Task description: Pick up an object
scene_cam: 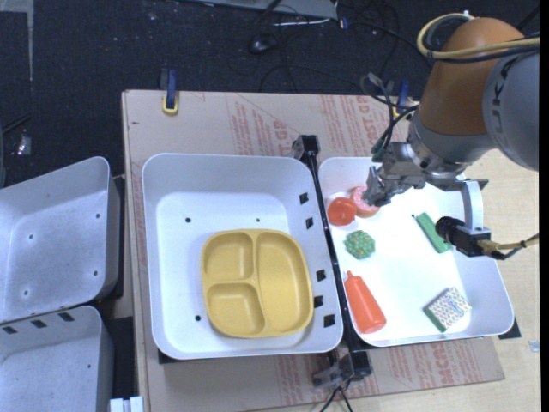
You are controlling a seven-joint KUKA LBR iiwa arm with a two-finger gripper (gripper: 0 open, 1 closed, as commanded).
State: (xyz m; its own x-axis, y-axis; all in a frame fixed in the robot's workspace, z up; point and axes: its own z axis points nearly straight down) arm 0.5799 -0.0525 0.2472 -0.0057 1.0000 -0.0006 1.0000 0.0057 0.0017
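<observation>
The gripper (379,192) is down low in the upper-left corner of the right white bin (480,269), right over a small pink rounded object (364,202) that sits touching a red round piece (340,211); a grip here isn't confirmed. Risk: those two are crowded against the bin wall, so the descent could nudge one aside or catch both. Whether the hand is spread or pinched, I cannot tell.

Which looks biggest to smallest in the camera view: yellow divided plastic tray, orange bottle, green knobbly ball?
1. Yellow divided plastic tray, by far
2. Orange bottle
3. Green knobbly ball
</observation>
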